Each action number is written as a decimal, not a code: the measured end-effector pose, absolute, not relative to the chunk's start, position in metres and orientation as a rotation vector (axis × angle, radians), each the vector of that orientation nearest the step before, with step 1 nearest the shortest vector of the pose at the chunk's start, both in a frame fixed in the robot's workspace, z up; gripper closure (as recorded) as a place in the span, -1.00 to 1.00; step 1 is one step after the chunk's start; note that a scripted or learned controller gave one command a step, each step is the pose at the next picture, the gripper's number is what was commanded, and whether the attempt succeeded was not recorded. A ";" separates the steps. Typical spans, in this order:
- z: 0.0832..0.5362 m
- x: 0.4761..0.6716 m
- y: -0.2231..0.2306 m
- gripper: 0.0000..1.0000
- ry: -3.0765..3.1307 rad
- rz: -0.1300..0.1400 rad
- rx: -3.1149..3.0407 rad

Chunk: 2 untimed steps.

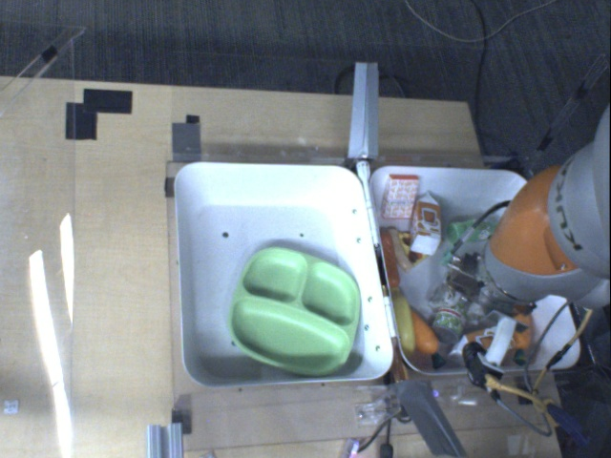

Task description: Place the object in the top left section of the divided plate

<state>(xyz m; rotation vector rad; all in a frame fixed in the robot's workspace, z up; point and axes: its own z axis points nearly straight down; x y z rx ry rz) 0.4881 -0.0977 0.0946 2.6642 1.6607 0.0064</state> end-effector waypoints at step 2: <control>0.382 0.488 -0.181 1.00 1.417 0.006 2.799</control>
